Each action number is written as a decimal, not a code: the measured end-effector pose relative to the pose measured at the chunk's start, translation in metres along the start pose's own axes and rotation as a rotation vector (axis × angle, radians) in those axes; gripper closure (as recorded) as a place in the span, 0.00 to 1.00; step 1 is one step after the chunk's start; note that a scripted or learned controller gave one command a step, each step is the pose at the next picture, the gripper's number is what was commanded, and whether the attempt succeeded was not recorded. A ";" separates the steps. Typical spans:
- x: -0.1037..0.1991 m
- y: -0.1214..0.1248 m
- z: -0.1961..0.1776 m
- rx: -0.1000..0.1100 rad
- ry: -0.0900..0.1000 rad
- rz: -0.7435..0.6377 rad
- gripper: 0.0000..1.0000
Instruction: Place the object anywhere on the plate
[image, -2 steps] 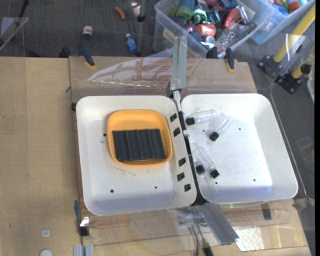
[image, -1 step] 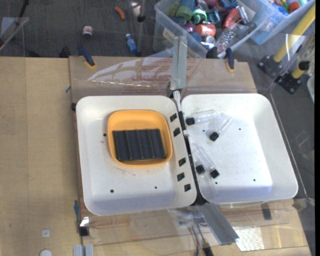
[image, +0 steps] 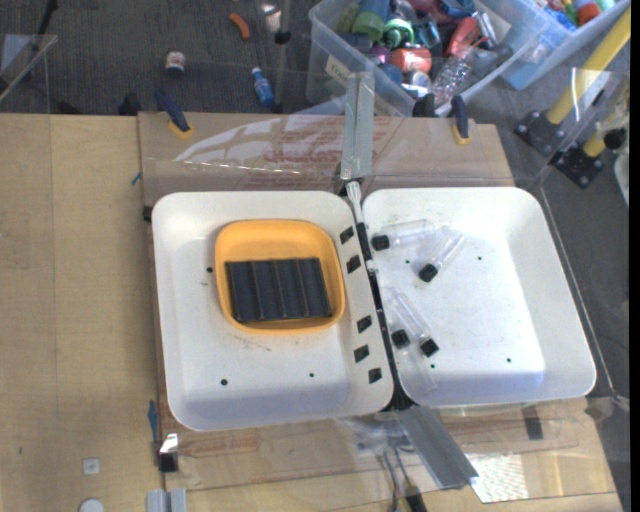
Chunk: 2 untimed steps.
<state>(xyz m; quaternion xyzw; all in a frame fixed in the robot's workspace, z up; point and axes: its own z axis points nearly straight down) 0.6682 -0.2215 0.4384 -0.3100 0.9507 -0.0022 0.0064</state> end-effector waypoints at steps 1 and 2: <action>0.000 0.000 0.000 -0.001 -0.001 -0.399 1.00; 0.000 0.000 0.000 -0.002 -0.001 -0.582 1.00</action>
